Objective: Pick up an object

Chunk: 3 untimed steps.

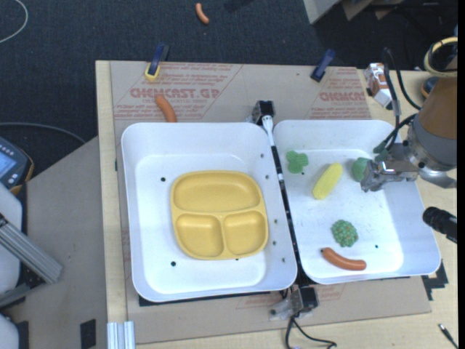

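Green toy broccoli floret (pixel 360 169), probably light, rigid plastic, sits far right in the right bin (pixel 407 264), touching the claw (pixel 372 177), whose grip cannot be told; its bumpy crown suits pinching.

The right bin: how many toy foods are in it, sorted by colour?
Green: 3, at and one by the gripper
Yellow: 1, corn
Orange: 1, sausage
Total: 5 in the right bin
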Each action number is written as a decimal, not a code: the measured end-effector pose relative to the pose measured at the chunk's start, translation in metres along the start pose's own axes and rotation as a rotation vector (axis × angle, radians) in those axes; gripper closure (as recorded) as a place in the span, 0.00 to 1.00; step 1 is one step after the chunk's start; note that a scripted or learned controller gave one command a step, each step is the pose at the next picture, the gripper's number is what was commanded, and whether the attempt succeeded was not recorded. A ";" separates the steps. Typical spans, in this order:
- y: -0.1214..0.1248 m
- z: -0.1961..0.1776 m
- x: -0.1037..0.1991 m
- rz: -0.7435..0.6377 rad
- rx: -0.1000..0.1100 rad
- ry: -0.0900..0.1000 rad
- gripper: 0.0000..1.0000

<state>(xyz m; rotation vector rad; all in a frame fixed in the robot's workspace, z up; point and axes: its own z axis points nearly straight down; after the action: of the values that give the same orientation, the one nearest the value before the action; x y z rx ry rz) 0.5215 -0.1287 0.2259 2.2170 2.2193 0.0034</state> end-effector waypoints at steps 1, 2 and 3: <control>0.008 -0.008 0.059 -0.006 0.001 0.003 1.00; 0.020 -0.015 0.114 -0.006 0.001 0.003 1.00; 0.022 -0.012 0.170 -0.005 0.002 0.003 1.00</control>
<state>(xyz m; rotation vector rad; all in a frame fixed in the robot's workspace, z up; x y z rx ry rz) 0.5431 0.0409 0.2374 2.2141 2.2269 0.0038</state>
